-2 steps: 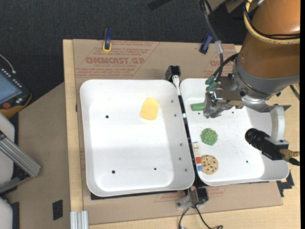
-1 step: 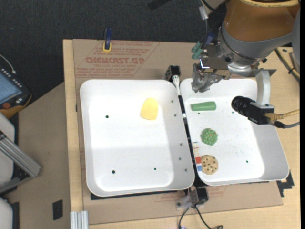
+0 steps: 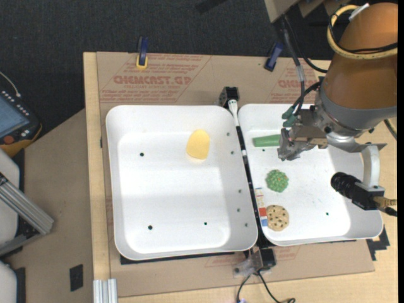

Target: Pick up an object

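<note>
My gripper (image 3: 289, 151) hangs over the right bin (image 3: 341, 229), near its upper left part, just above a green bumpy ball (image 3: 276, 181). A flat green piece (image 3: 265, 141) lies just left of the gripper. A round cookie (image 3: 277, 217) rests near the right bin's front left corner, beside a small red and blue item (image 3: 262, 213). A yellow rounded object (image 3: 198, 144) lies in the left bin (image 3: 126, 219), toward its upper middle. Nothing shows between the fingers.
The two white bins sit side by side on a cardboard sheet (image 3: 164, 74) held by blue clamps (image 3: 142, 50). A black cylindrical part (image 3: 353, 190) of the arm juts over the right bin's right side. Cables hang above the right bin.
</note>
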You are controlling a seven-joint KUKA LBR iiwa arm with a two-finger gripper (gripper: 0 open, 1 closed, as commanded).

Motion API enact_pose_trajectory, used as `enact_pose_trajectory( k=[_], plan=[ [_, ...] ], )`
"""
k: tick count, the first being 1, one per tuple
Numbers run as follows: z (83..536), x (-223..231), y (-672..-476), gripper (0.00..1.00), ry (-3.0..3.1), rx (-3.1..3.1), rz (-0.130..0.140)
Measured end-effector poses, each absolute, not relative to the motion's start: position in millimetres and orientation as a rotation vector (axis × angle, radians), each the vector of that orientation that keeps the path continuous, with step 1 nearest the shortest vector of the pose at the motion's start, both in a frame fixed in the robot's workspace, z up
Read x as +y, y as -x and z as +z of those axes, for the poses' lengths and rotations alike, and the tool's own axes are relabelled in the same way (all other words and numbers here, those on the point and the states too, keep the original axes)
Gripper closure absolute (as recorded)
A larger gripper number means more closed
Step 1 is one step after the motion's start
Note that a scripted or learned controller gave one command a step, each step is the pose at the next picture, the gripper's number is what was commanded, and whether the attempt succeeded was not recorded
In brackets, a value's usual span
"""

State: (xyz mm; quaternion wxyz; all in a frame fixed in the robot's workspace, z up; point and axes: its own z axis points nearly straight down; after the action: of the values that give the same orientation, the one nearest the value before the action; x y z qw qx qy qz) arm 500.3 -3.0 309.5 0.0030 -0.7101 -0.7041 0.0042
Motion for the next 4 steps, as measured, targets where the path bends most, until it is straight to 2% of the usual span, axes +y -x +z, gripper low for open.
enact_pose_trajectory(
  k=[1, 2, 3, 4],
  plan=[
    [437.6, 48.5, -551.4, 1.00, 2.224, -2.236, -0.022],
    [315.8, -19.9, -474.2, 1.00, 2.223, -2.203, 0.020],
    [347.6, 35.4, -514.3, 1.00, 2.218, -2.230, -0.007],
    [409.8, 73.4, -531.7, 1.00, 2.220, -2.230, -0.013]
  ],
)
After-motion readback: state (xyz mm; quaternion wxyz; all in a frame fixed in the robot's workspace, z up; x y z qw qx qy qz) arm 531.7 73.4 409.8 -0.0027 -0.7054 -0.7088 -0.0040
